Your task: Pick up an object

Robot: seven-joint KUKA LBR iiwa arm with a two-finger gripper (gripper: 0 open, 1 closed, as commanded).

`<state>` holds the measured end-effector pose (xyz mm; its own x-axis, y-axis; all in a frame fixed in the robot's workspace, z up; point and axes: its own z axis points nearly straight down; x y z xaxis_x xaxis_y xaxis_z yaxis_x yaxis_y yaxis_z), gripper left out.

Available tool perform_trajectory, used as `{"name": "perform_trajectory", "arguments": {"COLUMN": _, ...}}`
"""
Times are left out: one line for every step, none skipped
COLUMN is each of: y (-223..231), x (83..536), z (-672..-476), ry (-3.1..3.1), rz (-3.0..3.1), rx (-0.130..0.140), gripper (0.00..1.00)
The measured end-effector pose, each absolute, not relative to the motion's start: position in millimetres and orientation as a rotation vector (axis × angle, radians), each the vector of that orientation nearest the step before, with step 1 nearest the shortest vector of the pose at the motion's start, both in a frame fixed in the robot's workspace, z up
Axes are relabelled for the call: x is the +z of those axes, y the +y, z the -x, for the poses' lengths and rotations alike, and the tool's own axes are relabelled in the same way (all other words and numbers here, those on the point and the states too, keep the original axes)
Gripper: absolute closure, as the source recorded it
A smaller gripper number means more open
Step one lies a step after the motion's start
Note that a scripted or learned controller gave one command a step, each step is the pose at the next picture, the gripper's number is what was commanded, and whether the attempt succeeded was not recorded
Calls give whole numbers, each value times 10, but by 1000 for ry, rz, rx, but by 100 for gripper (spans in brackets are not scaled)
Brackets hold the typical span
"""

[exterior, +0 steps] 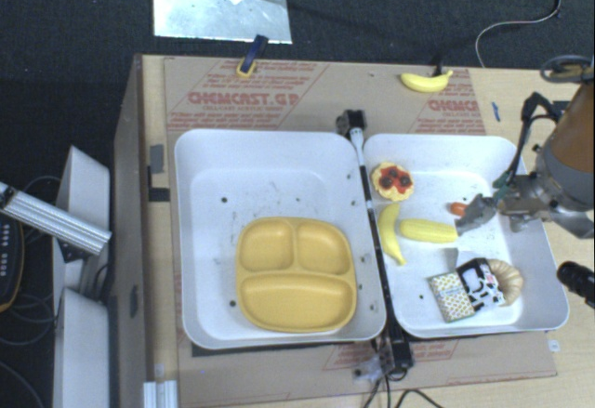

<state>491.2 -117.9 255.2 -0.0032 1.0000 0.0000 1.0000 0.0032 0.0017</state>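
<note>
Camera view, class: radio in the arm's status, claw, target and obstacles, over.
Claw low in right white bin, nothing visibly held. Yellow oblong plastic piece lies beside it, small orange piece close by. Yellow plastic banana crowds the oblong's far side.

1. The table (307,85) is topped with brown printed card.
2. Two white bins rest on it side by side: left bin (200,211), right bin (530,304).
3. A banana (425,80) lies behind the right bin.
4. A blue-yellow clip (251,57) sits at the far edge.
</note>
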Motion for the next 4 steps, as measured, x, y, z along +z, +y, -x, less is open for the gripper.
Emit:
{"name": "perform_trajectory", "arguments": {"y": -1465, "x": 1279, "z": -4853, "ry": 2224, "rz": -2223, "rx": -3, "gripper": 0}}
{"name": "perform_trajectory", "arguments": {"y": -1292, "x": 839, "z": -5417, "ry": 2224, "rz": -2217, "rx": 2, "gripper": 0}}
{"name": "perform_trajectory", "arguments": {"y": -1298, "x": 945, "z": -5422, "ry": 2224, "rz": -2216, "rx": 3, "gripper": 100}}
{"name": "perform_trajectory", "arguments": {"y": -1298, "x": 945, "z": -5423, "ry": 2224, "rz": -2216, "rx": 3, "gripper": 0}}
